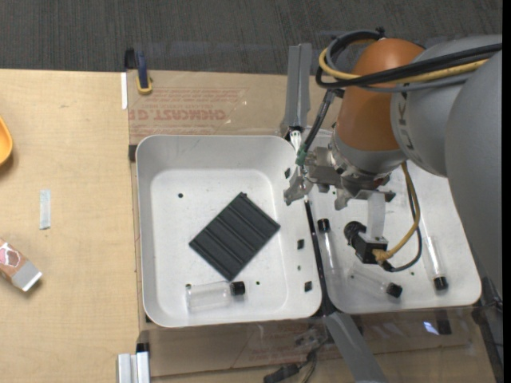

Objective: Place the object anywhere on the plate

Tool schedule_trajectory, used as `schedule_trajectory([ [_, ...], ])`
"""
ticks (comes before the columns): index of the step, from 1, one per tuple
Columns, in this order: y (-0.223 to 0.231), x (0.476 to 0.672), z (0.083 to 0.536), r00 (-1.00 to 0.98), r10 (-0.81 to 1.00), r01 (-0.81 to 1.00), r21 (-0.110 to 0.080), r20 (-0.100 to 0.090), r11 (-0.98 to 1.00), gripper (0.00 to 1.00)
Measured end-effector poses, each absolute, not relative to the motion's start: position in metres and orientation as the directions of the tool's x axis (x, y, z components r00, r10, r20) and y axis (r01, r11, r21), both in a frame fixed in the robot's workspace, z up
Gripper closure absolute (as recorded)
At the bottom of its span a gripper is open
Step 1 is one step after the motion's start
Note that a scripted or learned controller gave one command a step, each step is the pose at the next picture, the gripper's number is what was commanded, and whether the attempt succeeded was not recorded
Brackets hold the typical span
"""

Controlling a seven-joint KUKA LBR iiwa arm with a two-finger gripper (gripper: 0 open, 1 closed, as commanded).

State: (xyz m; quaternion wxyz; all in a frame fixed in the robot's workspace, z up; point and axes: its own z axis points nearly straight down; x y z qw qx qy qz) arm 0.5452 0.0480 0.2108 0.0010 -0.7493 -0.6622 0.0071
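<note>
Arm [447, 94]: reaches in from the right of the frame, wrist hanging over the upper left part of the right bin [463, 294], close to the wall it shares with the left bin [148, 214].

Plate [235, 235]: dark, ribbed, square, lying flat and turned cornerwise at the middle of the left bin. Nothing rests on it.

Gripper [335, 191]: above the right bin, right of centre frame, well apart from the plate. Jaw opening cannot be told from this angle; nothing is seen held.

Objects: four clear vials with black caps. One vial [325, 238] lies along the dividing wall, just below the gripper in the frame. A second [436, 263] lies at the right bin's right side, a third [390, 289] near its lower edge. A fourth [209, 294] lies in the left bin's lower part, near the plate but off it.

Step in hand, by judgement: the pick, not yet made. The vial by the divider is the likeliest object. The next move calls for a descent and a secure grasp beside that wall, then a carry leftwards to the plate.
</note>
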Motion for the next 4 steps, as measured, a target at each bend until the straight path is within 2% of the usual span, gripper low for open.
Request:
schedule_trajectory([
  [1,0.0466,0.5453,0.2186,0.123,0.992,0.992,-0.013,-0.012,-0.123,1.0],
  [2,0.0467,0.5452,0.2185,0.123,0.992,0.992,-0.014,-0.012,-0.123,0.0],
  [3,0.0453,0.5453,0.2259,0.124,0.992,0.992,-0.017,-0.016,-0.124,1.0],
  [4,0.0453,0.5452,0.2259,0.124,0.992,0.992,-0.017,-0.016,-0.124,0.0],
])
